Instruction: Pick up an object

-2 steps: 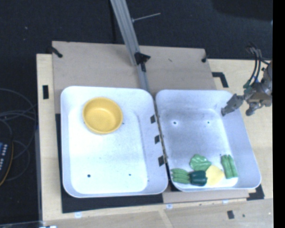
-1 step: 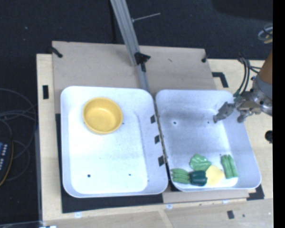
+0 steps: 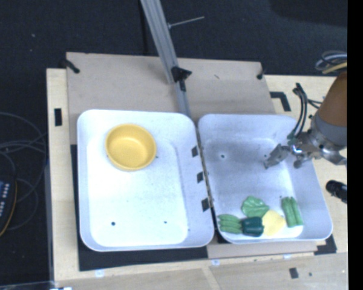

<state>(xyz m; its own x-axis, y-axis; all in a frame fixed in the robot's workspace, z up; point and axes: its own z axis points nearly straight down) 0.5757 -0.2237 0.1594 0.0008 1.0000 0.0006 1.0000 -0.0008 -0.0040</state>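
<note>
Green and yellow toys (image 3: pixel 260 218) cluster well below the tool (image 3: pixel 282 154), seemingly spread and unladen, so descent comes next.

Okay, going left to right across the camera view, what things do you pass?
Round yellow plastic bowl in the left white bin → small green toy items clustered in the right white bin, starting with a green piece → long green toy vegetable → the gripper.
</note>
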